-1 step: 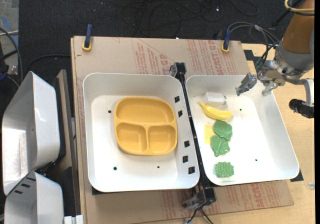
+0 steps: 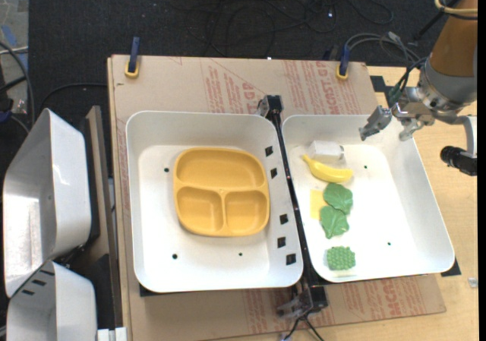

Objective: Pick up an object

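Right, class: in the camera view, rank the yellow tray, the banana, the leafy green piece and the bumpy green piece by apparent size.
1. yellow tray
2. leafy green piece
3. banana, close to the leafy piece, so that order is unsure
4. bumpy green piece

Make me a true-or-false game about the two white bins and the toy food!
1. The yellow tray sits in the left bin. True.
2. The banana lies in the left bin. False: it lies in the right bin, near the divider.
3. The tool holds the banana. False: it is above the right bin's far edge, with nothing between its fingers.
4. The bumpy green piece is nearer the camera than the leafy green piece. True.
5. The yellow tray has toy food in it. False: its three compartments hold none.
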### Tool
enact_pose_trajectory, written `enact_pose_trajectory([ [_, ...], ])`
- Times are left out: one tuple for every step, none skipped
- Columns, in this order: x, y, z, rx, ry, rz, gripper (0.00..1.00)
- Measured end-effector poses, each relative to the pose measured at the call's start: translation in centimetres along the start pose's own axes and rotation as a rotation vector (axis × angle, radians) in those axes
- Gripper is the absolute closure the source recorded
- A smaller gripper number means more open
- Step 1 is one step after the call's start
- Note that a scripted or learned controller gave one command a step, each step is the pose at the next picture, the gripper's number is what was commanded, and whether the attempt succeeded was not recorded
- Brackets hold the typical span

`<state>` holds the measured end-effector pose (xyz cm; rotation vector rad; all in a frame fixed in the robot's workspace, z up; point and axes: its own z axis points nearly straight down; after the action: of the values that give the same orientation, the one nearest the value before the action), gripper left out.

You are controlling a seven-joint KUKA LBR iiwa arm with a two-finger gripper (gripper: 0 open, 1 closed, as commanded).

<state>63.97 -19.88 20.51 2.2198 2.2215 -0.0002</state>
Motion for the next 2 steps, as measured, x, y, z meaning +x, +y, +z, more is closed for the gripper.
enact_pose_trajectory([
  [0.8,-0.5,5.6,0.002,0.000,-0.001,0.00],
  [0.9,-0.5,10.8,0.003,0.001,-0.002,0.00],
])
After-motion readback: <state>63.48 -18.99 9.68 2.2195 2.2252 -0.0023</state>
